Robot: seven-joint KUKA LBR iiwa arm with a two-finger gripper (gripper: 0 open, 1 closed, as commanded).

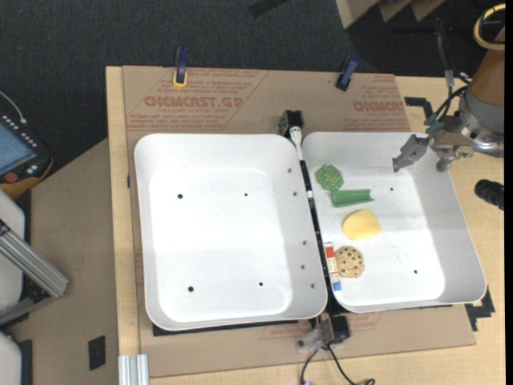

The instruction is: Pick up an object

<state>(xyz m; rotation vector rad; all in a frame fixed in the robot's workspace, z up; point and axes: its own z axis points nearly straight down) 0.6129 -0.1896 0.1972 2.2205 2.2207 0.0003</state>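
Toward the left side of the right shallow white bin [449,215] lie a green leafy plastic piece [329,176], a green rectangular block [351,196], a yellow rounded lump [361,224] and a tan speckled cookie-like disc [349,261]. Above that bin's far right corner hangs the grey two-finger gripper [425,156], fingers spread, pinching nothing. Left of it sits the second white bin [152,215].
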